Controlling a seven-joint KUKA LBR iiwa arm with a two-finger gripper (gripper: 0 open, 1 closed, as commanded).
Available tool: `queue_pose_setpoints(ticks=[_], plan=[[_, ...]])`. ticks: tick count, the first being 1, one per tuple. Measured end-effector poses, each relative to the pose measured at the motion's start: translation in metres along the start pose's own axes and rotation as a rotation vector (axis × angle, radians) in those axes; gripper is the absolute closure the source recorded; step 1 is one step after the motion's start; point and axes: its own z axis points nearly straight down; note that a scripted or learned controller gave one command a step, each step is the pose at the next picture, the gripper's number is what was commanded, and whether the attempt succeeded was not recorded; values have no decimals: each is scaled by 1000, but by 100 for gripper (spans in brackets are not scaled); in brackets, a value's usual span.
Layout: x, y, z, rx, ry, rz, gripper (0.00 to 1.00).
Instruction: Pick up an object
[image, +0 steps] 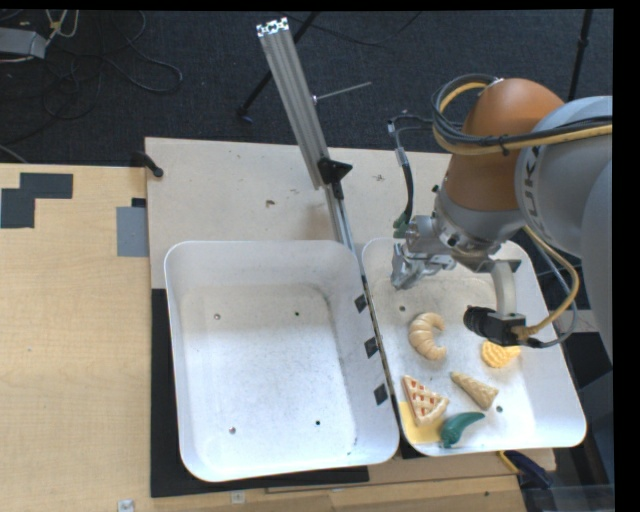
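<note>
My gripper (408, 272) hangs over the far left part of the right bin (560, 425), above its floor and apart from the objects. Nothing shows between its fingers. A tan croissant (428, 335) lies just in front of it, toward the bin's middle. An orange piece (500, 354) lies to the right, beside a black part of the arm's fitting. A tan cone (474, 388), a waffle-patterned wedge (424, 400) and a green piece (460, 427) lie near the bin's front.
The left bin (200, 290) sits beside the right one, with a black-clipped divider edge (370, 345) between them. A slanted aluminium rail (300, 110) rises behind the bins. The arm's orange band (505, 110) and cables crowd the right side.
</note>
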Motion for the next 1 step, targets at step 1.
queue_pose_setpoints(ticks=[1], plan=[[56,28,-4,1,0,0,100]])
